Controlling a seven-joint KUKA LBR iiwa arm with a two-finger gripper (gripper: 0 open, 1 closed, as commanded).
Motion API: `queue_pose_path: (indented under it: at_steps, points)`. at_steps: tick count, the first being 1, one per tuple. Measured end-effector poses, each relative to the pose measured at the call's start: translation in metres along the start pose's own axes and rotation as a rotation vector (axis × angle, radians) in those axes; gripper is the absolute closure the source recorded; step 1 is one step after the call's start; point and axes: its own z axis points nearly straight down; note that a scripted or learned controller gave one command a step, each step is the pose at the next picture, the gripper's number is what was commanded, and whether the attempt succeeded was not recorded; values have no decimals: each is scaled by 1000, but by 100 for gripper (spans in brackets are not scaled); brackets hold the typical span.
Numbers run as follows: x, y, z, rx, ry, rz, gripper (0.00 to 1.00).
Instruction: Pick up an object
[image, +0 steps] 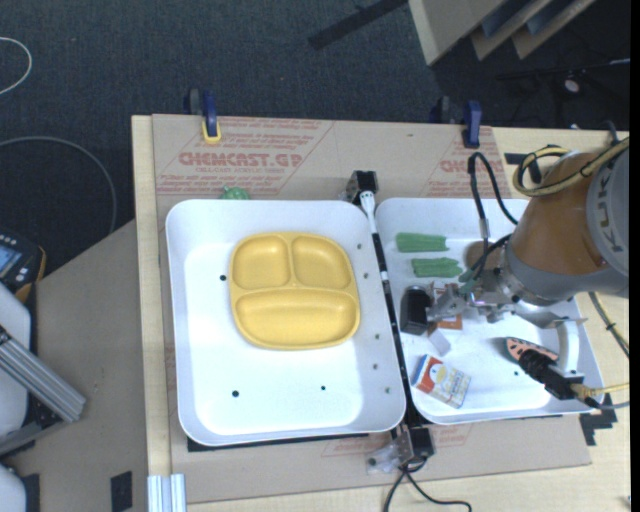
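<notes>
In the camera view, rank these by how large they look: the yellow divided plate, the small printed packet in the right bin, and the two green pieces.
Largest to smallest:
1. Yellow divided plate, by far.
2. Small printed packet.
3. The two green pieces: they look alike, so I won't rank them against each other.

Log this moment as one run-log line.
arm: over right bin | gripper: low among items, fingers unclear | nearby: black object, green pieces | left bin: yellow divided plate | pick: unconfirmed

arm (575, 230) cut off at frame right; hand (440, 308) too cluttered to read; wrist hides part of right bin (480, 405).
</notes>
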Motion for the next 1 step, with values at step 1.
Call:
queue_pose_path:
  at_steps: [1]
  points:
    - [-3,4,-18,-10,-5,-3,100]
